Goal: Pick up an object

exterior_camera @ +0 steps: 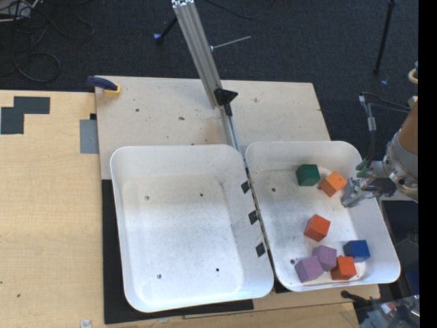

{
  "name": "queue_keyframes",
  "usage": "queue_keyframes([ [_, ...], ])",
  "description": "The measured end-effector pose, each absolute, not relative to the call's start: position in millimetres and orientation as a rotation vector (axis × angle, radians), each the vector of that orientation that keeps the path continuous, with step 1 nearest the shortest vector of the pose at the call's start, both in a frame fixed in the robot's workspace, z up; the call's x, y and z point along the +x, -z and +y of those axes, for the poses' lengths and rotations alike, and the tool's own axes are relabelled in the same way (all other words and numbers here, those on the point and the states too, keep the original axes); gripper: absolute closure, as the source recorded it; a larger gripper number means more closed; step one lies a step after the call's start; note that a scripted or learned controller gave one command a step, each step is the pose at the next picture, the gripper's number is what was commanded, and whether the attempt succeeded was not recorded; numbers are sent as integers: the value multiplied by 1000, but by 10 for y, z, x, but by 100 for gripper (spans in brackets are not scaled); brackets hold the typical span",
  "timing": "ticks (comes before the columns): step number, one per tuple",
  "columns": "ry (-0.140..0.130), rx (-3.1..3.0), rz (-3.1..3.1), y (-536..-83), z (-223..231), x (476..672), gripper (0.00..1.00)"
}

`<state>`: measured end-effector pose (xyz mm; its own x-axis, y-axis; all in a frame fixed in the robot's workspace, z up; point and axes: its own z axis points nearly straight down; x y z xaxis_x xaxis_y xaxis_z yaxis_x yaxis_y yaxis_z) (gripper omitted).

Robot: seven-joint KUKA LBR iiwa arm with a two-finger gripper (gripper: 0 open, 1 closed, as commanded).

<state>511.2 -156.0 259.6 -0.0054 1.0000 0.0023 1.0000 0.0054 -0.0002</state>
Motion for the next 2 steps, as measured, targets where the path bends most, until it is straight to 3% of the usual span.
queue_keyframes([
  [2,0,-2213,-2224,-2453,-528,5342,100],
])
